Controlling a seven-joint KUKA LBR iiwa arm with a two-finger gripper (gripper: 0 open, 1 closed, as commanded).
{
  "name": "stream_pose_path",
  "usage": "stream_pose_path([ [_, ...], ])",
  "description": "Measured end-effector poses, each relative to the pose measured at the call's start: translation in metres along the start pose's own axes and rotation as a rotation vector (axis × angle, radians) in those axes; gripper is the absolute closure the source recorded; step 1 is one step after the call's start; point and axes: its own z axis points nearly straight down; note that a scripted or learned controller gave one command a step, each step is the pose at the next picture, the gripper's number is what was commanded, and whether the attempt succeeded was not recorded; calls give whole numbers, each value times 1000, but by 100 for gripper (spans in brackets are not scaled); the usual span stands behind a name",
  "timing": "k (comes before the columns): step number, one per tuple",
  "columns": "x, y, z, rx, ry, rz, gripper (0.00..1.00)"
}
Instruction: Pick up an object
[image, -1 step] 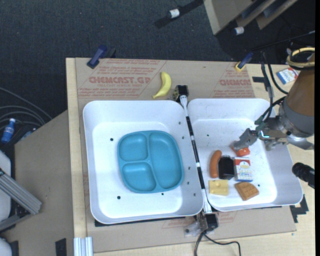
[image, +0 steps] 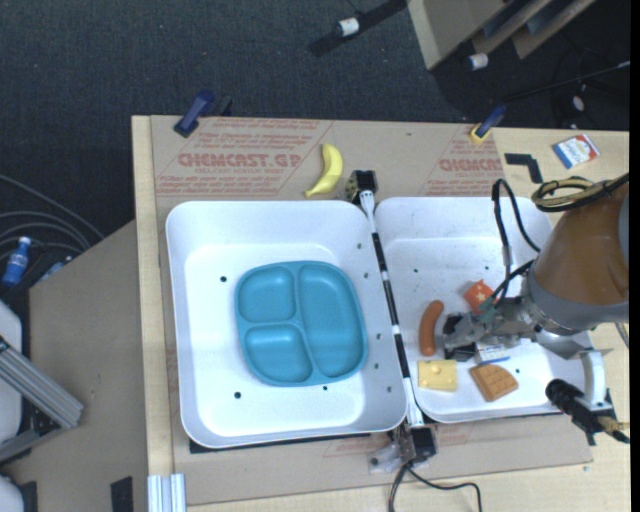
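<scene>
We see the candidate items in the right bin (image: 440, 225), lower half of the frame, right of centre: a reddish sausage (image: 430, 327) standing roughly upright in the pic, a yellow cheese wedge (image: 437, 375) just below it, a brown bread slice (image: 494, 381) to the right of the cheese, and a small orange-red block (image: 478, 294) a bit higher up. The gripper (image: 462, 335) sits low betw. these, just right of the sausage and above the cheese; it's dark and we can't tell how it is set, nor whether anything is in it. The arm (image: 585, 270) comes in from the right edge w/ its orange band over the bin's right side. Left bin (image: 200, 240) holds a blue divided plate (image: 300, 322), approx. centred. Beyond the bins, top centre of the bench, a yellow banana (image: 326, 171) lies on the brown board (image: 240, 150).
</scene>
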Motion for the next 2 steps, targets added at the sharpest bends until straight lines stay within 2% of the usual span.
stream_pose_path([
  [1,12,96,31,-2,-1,-2,0],
  [2,11,97,21,-4,-1,-1,100],
])
